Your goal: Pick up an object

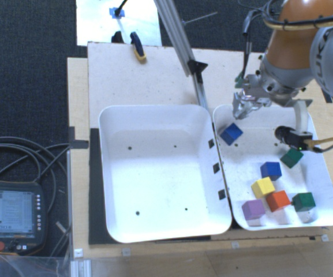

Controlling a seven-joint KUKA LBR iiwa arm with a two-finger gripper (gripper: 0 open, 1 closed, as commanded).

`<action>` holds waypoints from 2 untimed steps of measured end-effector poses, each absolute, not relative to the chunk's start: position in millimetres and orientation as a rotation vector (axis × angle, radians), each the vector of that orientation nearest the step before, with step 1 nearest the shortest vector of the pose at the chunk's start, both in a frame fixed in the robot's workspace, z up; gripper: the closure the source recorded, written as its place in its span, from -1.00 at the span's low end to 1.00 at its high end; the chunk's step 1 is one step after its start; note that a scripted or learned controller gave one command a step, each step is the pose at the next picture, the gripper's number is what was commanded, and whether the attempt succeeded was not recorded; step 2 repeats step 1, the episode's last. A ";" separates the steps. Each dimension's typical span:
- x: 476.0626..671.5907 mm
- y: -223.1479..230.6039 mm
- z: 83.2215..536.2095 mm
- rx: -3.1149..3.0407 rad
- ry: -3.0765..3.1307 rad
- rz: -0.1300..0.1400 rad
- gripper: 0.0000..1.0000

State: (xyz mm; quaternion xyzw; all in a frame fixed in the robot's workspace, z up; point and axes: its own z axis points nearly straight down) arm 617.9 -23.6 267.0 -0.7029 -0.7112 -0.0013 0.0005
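**Claw poised above a blue cube in the right bin**

Dark carpet surrounds a pale desk (154,79) that carries two shallow white bins side by side. Nothing but a few dark specks shows on the floor of the left bin (154,178); the right bin (322,172) holds all the blocks. The claw (244,105) hangs over the far left corner of that bin, just beyond a blue cube (231,134) that lies tilted on the bin floor near the dividing wall. How far its fingers are parted I cannot tell at this slant, and nothing appears to be held between them.

Well apart, toward the near right, sit a second blue cube (270,170), a yellow cube (263,187), an orange cube (278,200), a purple cube (253,209) and two green blocks (292,157) (303,201).

The nearest blue cube is the likely target. It looks small, rigid and light, probably wood or plastic, so it should not deform or break. Its smooth faces could slip, and its tilt means the fingers should close squarely on two opposite flat sides, not on corners. The bin wall close by leaves little room on that side.
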 end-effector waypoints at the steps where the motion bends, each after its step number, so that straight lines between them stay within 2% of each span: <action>1: 618.6 29.5 253.0 -2.209 -2.232 -0.003 1.00; 2: 618.6 29.5 253.0 -2.209 -2.232 -0.003 1.00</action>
